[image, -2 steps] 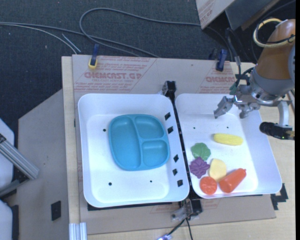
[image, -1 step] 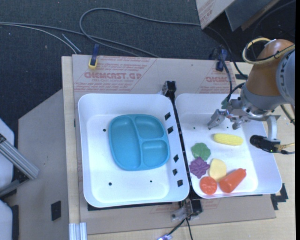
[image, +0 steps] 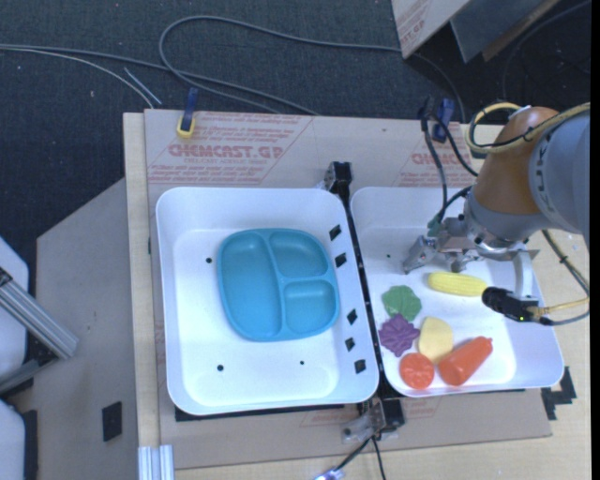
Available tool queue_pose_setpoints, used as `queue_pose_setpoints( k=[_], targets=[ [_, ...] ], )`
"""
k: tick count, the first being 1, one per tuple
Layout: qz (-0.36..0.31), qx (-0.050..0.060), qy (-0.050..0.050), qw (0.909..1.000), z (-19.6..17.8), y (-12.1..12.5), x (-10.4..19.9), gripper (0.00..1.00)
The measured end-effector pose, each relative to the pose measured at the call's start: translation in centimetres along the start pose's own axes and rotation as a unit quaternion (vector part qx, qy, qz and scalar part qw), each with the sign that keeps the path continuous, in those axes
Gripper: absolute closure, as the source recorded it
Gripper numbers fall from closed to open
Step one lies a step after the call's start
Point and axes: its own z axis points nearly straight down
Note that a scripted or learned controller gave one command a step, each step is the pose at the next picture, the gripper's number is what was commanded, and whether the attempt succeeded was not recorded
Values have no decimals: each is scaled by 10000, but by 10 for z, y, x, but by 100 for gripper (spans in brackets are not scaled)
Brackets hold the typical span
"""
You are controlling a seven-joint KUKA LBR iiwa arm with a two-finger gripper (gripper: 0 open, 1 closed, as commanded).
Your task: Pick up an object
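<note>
The corn cob (image: pixel 457 283), yellow and slender, lies in the right bin (image: pixel 375 211), its long axis running roughly from 9 to 3 o'clock with a slight tilt down toward 4 o'clock. The gripper (image: pixel 427 253) hangs just at the cob's 10 o'clock, low over the bin floor; whether it is spread or pressed together cannot be told from this slant, and nothing is seen caught in it. The grey arm (image: pixel 562 169) with its orange band (image: pixel 506 169) comes in from 3 o'clock.

At the cob's 7 o'clock sits a green leafy piece (image: pixel 401 301), and below that a purple piece (image: pixel 398 334). A pale yellow piece (image: pixel 435 338) stands beside the purple one at its 3 o'clock, touching a red round piece (image: pixel 417 371) at 6 o'clock and an orange carrot-like piece (image: pixel 465 360), which points up toward 2 o'clock.

The left bin (image: pixel 178 281) holds a blue divided plate (image: pixel 277 282) near its middle. Both bins rest on a brown board (image: pixel 244 141) printed with red lettering, with a yellow clamp (image: pixel 187 120) at its 11 o'clock corner. Beyond lies dark carpet (image: pixel 75 75) crossed by loose cables (image: pixel 225 52), and a cardboard box (image: pixel 422 23) shows at 1 o'clock.
</note>
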Motion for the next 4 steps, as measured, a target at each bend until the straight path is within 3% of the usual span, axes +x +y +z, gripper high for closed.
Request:
queue_pose_setpoints(
  k=[1,2,4],
  targets=[
    [-1,-34,-7,10000,-15,2,0,100],
    [-9,-60,-17,10000,-64,12,4,100],
    [-7,-61,-19,10000,-191,8,-2,100]
  ],
)
